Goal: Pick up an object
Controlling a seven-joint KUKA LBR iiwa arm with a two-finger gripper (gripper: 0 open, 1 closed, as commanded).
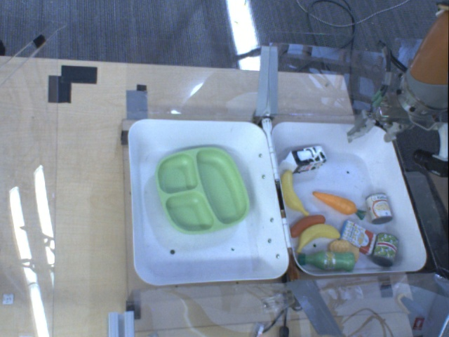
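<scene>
The tool point(370, 123) is seen over the far right corner of the right bin point(403, 181), with nothing in it; whether it is released or clenched cannot be told. An orange carrot point(335, 202) is lying in the middle of that bin. A small black and white car point(308, 158) is placed beyond the carrot. Two yellow bananas point(292, 194) are found left of it. A green tray point(202, 188) is set in the left bin point(140, 188).

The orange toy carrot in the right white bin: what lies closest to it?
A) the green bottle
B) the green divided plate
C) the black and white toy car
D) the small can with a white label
D: the orange toy carrot has the small can with a white label just beside its tip in the right white bin.
</scene>
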